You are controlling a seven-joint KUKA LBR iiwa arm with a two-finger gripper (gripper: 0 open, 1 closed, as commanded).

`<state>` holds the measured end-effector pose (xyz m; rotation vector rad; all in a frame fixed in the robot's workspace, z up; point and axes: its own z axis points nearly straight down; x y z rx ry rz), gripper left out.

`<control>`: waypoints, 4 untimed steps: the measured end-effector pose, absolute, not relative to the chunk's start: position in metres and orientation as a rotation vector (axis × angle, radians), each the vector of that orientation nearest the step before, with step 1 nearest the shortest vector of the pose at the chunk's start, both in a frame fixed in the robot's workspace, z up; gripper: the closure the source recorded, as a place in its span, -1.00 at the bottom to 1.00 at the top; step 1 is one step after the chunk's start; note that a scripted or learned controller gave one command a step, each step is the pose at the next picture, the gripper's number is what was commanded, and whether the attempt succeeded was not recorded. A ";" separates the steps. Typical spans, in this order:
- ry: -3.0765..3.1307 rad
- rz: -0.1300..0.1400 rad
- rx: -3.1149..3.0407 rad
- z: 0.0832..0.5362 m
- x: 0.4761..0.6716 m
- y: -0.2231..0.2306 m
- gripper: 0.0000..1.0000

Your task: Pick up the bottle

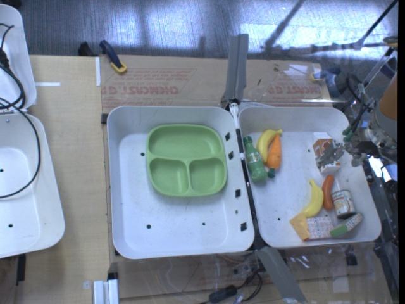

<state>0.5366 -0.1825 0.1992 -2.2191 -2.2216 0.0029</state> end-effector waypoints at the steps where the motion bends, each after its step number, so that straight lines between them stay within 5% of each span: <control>1: -1.599 0.006 -2.700 0.121 0.520 -0.130 -1.00; 2: -1.882 0.003 -2.515 0.153 0.565 -0.211 -1.00; 3: -1.725 0.004 -2.625 0.252 0.525 -0.148 -1.00; 4: -1.382 0.008 -2.818 0.159 0.513 -0.163 -1.00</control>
